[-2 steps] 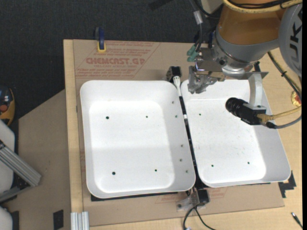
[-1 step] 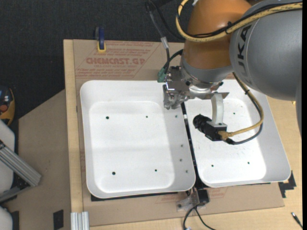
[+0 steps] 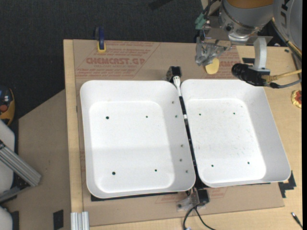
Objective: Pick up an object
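A cardboard-covered bench (image 3: 120,61) bears the left bin (image 3: 132,138) and the right bin (image 3: 235,133), two shallow white trays set side by side with a dark strip between them. Above the right bin's far edge hangs the arm (image 3: 249,4), grey with an orange band, its gripper (image 3: 207,56) raised over the cardboard. At the gripper's tip sits a small pale yellow object (image 3: 212,66), the jaws apparently pinching it, though the grip is not wholly clear.
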### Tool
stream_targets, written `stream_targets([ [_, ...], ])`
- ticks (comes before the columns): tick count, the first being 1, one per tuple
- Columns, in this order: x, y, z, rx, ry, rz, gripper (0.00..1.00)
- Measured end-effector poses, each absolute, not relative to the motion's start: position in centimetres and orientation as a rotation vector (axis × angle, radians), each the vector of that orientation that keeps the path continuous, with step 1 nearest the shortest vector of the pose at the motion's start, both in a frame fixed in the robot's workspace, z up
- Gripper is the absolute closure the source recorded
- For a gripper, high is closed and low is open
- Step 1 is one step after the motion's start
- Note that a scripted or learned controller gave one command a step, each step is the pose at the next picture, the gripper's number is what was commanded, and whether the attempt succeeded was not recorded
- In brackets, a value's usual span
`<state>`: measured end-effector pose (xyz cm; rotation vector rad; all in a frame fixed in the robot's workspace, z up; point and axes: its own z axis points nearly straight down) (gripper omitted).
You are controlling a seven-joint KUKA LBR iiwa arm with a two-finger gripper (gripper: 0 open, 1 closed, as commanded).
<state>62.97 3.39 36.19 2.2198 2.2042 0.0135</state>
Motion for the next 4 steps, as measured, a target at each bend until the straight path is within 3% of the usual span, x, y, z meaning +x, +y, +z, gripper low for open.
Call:
stream_targets([
  [1,66.6,5.7,27.8,2.224,2.229,-0.011,1.0],
  [2,62.7,5.4,32.3,2.223,2.221,0.001,1.0],
  [3,60.7,-0.8,38.5,2.223,2.207,0.008,1.0],
  [4,63.1,0.8,29.7,2.225,2.229,-0.011,1.0],
])
